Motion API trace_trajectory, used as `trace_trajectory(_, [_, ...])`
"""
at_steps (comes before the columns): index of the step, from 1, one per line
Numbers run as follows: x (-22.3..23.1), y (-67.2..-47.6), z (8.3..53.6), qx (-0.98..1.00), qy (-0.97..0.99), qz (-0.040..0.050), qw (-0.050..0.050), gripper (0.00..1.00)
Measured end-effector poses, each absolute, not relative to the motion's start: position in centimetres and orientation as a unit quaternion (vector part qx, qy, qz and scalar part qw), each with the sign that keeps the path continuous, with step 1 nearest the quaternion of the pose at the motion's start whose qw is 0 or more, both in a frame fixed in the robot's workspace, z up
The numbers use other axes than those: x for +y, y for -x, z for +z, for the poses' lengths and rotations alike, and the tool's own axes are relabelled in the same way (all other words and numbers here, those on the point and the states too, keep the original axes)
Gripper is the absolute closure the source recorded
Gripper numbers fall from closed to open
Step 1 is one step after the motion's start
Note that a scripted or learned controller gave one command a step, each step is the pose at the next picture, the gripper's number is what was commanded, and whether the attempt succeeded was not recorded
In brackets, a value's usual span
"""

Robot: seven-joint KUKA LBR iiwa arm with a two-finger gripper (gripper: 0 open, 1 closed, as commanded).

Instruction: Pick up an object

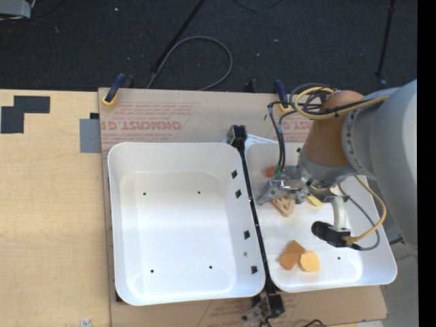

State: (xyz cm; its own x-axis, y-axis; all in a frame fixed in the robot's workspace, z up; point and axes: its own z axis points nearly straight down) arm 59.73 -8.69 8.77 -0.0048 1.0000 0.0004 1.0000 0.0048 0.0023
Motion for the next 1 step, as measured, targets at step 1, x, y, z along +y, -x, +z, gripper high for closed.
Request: trace_trajectory(1, [-8.98, -59.54, 9.75, 0.707, -0.707, -0.0004, 0.000, 1.00])
